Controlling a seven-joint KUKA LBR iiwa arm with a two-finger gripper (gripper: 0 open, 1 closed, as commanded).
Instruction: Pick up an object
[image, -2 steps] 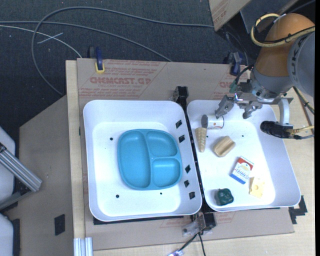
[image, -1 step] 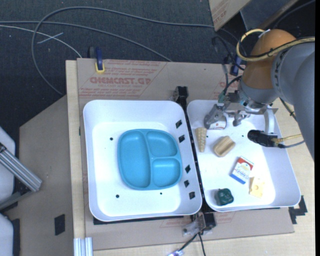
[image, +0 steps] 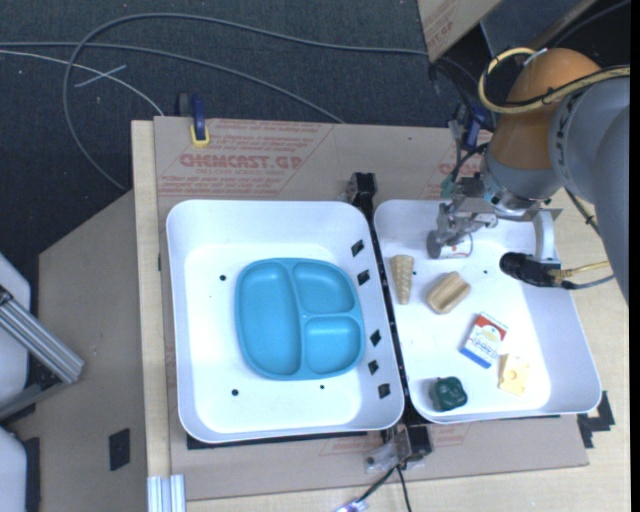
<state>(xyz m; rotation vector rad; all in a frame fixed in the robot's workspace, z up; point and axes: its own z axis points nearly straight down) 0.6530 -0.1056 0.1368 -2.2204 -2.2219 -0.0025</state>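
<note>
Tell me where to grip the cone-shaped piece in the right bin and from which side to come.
Grip the cone across its wider upper half, coming straight down from above. It lies flat, its length running along the bin wall at the left, so the fingers should probably close across its width. The hand is near, up and to the right.

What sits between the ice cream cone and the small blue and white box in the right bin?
In the camera view, the tan bread roll lies between the cone and the box, apart from both.
</note>
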